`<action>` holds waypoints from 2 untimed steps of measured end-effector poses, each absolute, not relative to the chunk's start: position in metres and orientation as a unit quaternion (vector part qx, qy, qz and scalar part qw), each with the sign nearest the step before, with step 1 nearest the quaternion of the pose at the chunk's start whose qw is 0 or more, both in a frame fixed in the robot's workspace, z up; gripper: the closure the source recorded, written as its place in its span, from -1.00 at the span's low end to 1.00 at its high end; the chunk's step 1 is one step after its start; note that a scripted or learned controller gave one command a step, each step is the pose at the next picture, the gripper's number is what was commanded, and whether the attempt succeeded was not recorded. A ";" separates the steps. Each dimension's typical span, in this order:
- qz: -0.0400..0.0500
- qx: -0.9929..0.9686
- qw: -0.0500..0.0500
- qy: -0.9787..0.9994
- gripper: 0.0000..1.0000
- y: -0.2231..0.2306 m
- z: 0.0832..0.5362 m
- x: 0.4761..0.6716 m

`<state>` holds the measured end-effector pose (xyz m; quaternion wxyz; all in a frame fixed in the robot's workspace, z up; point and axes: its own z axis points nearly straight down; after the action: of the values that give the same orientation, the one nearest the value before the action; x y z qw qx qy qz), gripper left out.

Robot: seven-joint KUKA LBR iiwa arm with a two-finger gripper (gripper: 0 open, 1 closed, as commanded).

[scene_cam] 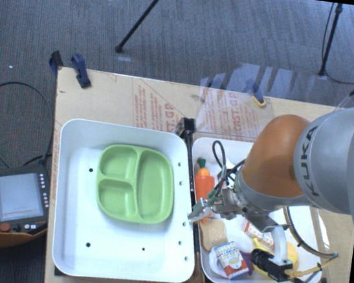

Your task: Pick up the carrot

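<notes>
The carrot (204, 182), orange with a green top, lies along the left wall of the right bin (223, 145), its green end pointing away from me. My gripper (202, 211) hangs at the carrot's near end, just over the divide between the two bins, under the grey arm with the orange band (280, 160). The arm hides much of the right bin's middle. Nothing is visibly lifted off the bin floor.
A green divided plate (136, 183) lies in the left bin (72, 234). In the right bin, a bread slice (214, 234), a small carton (231, 257), a red-and-white packet (259, 233) and a yellow banana (290, 252) lie near the front. A teach pendant (15, 203) sits on the floor at left.
</notes>
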<state>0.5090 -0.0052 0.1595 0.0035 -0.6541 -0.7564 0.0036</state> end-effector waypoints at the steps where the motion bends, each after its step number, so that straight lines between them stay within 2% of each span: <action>1: -0.012 -0.693 0.017 -0.721 -1.00 -0.017 0.132 0.528; 2: -0.019 -0.624 0.028 -0.781 -1.00 -0.025 0.121 0.552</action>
<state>0.5525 -0.0251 0.1206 0.0279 -0.6235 -0.7811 -0.0189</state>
